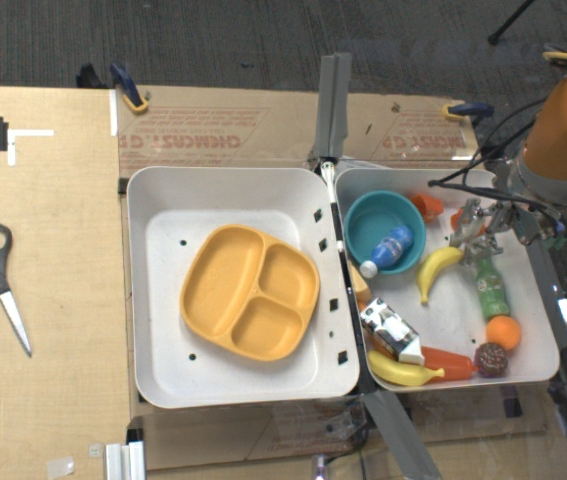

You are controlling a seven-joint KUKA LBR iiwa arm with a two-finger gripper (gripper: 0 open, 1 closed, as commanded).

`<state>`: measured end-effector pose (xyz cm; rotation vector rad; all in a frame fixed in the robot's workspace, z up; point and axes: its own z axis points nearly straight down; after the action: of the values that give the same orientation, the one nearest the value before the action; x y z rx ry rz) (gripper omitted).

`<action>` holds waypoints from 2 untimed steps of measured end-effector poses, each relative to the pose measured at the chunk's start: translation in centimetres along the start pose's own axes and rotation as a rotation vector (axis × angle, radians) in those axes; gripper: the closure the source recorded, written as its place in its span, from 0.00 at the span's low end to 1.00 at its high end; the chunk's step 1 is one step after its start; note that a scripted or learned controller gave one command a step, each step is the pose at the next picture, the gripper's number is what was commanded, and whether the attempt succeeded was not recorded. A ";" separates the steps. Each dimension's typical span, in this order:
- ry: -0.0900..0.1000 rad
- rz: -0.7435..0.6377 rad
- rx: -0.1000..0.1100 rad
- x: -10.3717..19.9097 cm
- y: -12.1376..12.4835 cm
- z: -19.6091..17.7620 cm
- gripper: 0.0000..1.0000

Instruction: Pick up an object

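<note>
Left bin (153, 298): holds one yellow divided plate (250, 292), flat, three compartments, nothing in them.

Right bin (538, 368), left portion: teal bowl (385, 230) with a small blue-and-white bottle (387, 250) lying tilted across its inside; below it a black-and-white carton (391, 330); at the lower edge a ripe banana (403, 371) beside a red-orange piece (449, 360).

Right bin, centre: small yellow banana (437, 270), curved, long axis running from upper right to lower left of the frame.

Right bin, right portion: green bottle (490, 290), the likely target. It lies flat, long axis near vertical in the frame, narrow end toward the top, just under the gripper (478, 230). Below it an orange ball (503, 332) and a dark red fruit (490, 359).

Gripper: upper right of the frame, above the bottle's top end. Whether the fingers are open or closed cannot be told.

Handling note: best to descend over the bottle's middle, with the fingers set across its short width, clear of the small banana at left.
</note>
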<state>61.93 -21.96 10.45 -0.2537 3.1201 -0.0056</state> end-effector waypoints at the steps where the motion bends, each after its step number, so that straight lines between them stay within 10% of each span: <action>1: 0.010 0.414 -0.002 8.7 5.3 1.1 1.00; 2: 0.009 0.640 0.000 10.5 10.7 1.1 1.00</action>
<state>49.84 -13.15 9.20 0.7429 3.0495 -0.0006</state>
